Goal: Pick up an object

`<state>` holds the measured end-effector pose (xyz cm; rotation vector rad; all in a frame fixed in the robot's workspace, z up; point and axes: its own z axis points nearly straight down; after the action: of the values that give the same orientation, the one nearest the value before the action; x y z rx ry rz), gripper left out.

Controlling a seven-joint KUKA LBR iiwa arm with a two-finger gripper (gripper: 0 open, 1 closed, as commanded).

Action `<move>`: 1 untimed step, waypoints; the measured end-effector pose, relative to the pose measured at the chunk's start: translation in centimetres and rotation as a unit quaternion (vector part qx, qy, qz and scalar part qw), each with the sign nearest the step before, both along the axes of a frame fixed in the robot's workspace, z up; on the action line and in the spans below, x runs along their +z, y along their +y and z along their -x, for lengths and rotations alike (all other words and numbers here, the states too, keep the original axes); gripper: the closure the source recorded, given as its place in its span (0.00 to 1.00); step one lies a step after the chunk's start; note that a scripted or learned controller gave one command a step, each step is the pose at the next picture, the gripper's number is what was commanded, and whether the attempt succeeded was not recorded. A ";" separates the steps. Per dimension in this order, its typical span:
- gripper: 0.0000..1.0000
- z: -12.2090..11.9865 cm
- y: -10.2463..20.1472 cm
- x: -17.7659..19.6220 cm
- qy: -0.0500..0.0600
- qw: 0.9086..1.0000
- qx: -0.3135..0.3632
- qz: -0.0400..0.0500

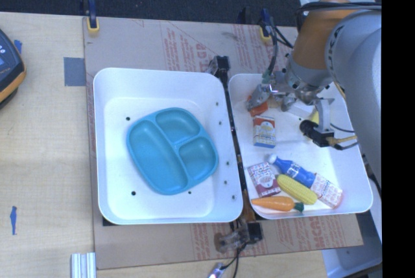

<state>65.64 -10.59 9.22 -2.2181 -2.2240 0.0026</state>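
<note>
One fixed camera looks down aslant on both white bins

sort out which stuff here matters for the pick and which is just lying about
For the pick: gripper; right bin with small carton, corn cob, carrot, blue bottle.

Lying about: blue divided plate in left bin; clamps.

The blue divided plastic plate looked smooth and shiny. The two white plastic bins looked smooth. The light wooden bench looked matt.
</note>
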 end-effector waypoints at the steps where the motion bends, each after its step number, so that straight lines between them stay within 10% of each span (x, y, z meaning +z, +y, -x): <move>1: 0.00 0.0 0.2 0.0 0.000 1.000 0.001 0.000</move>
<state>65.63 -10.41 9.22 -2.2161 -2.2246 0.0031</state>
